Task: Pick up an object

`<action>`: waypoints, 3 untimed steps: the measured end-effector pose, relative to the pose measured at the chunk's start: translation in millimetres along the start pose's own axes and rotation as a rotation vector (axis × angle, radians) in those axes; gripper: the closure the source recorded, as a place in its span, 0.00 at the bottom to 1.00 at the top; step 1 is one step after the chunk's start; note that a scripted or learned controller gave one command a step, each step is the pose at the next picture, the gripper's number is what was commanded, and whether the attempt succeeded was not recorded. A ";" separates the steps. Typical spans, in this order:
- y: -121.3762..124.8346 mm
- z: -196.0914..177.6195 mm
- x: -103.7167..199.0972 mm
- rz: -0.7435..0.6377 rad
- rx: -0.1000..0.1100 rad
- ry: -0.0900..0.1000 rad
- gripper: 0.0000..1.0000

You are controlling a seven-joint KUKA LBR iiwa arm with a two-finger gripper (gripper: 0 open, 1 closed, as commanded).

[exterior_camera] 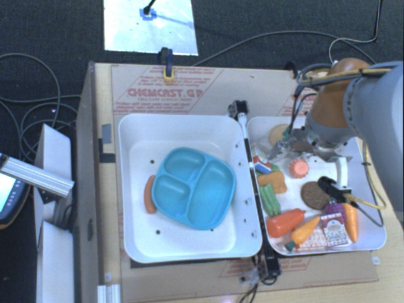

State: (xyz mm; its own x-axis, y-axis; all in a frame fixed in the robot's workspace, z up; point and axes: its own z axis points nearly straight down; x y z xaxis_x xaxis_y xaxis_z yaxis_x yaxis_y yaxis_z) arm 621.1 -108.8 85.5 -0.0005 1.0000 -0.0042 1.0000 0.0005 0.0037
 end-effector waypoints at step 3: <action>-75.2 0.8 14.7 0.000 0.003 0.004 0.00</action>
